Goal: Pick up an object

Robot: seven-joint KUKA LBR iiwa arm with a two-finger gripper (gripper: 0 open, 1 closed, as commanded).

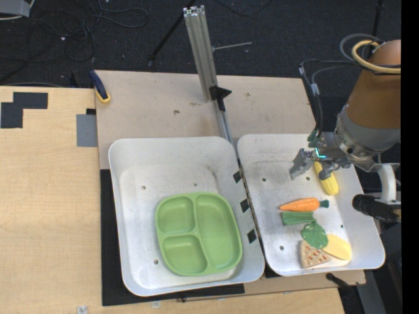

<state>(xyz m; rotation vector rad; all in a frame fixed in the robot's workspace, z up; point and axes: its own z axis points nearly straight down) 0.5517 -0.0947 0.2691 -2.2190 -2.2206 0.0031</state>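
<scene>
My gripper (pixel 319 164) hangs over the upper right part of the right bin (pixel 268 175), open, with its grey fingers (pixel 300 165) spread apart. A yellow toy corn cob (pixel 329 182) lies in the bin just below and between the fingers, its upper end partly hidden by them. Below it lies an orange carrot (pixel 302 205), then a dark green piece (pixel 298 218) and a green leafy toy (pixel 315 235). A yellow wedge (pixel 338 246) and a waffle-like piece (pixel 314 257) sit at the bin's front right corner.
The left bin (pixel 121 159) holds a light green divided plate (pixel 196 233). A metal post (pixel 201 51) stands behind the bins, over the gap between them. Wooden boards lie to the left. The arm's grey body (pixel 373 110) fills the right side.
</scene>
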